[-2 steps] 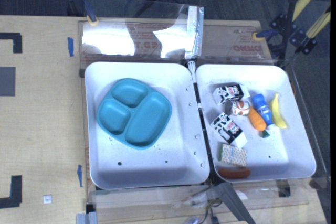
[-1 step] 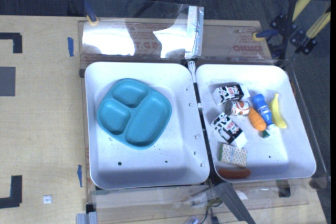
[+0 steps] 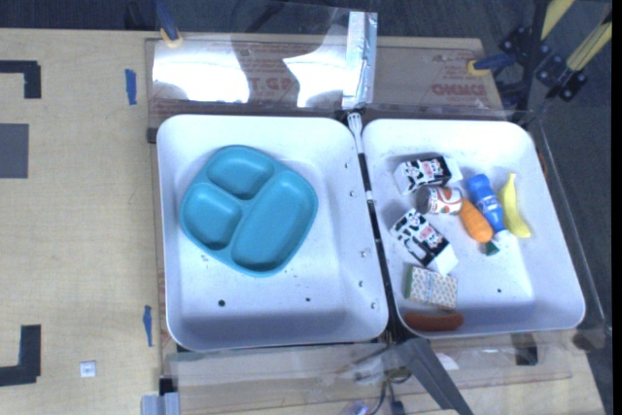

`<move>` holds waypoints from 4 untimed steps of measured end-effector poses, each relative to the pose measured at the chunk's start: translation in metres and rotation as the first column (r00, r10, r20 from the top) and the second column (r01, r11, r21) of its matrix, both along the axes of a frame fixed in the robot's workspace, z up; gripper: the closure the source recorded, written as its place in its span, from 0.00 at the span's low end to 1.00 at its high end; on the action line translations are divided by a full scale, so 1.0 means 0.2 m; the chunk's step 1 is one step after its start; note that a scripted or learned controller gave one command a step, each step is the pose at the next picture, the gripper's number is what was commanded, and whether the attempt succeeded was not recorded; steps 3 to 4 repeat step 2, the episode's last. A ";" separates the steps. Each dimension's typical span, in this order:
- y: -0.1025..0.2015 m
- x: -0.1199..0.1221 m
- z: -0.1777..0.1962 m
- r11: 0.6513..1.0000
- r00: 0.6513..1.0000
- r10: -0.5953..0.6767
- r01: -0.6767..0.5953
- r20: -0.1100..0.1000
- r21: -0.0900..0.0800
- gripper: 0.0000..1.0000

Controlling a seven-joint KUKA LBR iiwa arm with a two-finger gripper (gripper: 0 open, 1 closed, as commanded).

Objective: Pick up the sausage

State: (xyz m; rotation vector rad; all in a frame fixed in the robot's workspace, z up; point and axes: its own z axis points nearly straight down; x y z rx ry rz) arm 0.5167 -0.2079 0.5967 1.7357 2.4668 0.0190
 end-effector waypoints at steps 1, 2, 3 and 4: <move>-0.07 0.07 -0.80 0.979 0.977 -0.185 0.192 -0.108 0.061 1.00; -0.07 0.08 -0.75 0.980 0.978 -0.184 0.190 -0.102 0.059 1.00; -0.07 0.08 -0.75 0.980 0.978 -0.184 0.190 -0.102 0.059 1.00; -0.07 0.08 -0.75 0.980 0.978 -0.184 0.190 -0.102 0.059 1.00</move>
